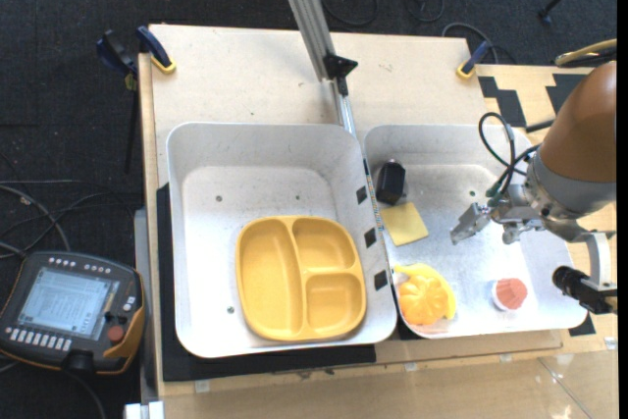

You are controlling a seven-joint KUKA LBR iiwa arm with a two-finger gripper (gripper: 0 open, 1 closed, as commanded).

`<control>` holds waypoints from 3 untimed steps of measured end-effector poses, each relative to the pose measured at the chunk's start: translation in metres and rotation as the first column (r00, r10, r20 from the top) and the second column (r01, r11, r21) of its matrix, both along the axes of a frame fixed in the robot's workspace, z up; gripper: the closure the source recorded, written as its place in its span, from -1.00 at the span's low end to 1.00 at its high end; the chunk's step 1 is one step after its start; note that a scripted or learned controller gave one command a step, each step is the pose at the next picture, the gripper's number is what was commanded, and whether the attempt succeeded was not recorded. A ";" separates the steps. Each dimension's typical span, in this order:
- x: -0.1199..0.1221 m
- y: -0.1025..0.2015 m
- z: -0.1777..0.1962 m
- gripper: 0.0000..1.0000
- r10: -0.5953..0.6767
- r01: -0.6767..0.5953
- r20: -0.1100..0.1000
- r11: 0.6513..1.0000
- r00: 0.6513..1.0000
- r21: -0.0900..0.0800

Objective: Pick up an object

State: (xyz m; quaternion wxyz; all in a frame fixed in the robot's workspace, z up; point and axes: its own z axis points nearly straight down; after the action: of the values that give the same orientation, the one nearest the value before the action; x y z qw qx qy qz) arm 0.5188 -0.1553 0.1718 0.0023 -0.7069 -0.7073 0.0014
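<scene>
In the right bin (461,144) lie a small black object (391,182) near the back left, a flat pale yellow square (407,224) in front of it, a yellow-orange lumpy object (425,296) at the front left corner, and a round red-pink object (510,292) at the front right. My gripper (488,231) hangs over the bin's bare middle, right of the yellow square and up-left of the red-pink object. Its two fingers stand spread, open, with nothing between them.
The left bin (196,162) holds a yellow divided plate (299,277). A slanted metal pole (306,0) runs from the back down to the wall between the bins. A teach pendant (69,309) lies on the floor at the left.
</scene>
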 end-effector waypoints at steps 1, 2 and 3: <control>0.000 0.006 -0.063 -1.00 0.000 0.000 -0.001 1.000 1.000 0.001; 0.001 0.007 -0.076 -1.00 0.000 0.000 0.006 1.000 1.000 -0.001; 0.002 0.007 -0.065 1.00 0.000 0.000 0.008 1.000 1.000 -0.002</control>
State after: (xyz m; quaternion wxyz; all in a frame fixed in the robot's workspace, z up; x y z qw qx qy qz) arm 0.5204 -0.1488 0.1064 -0.0011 -0.7069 -0.7073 -0.0007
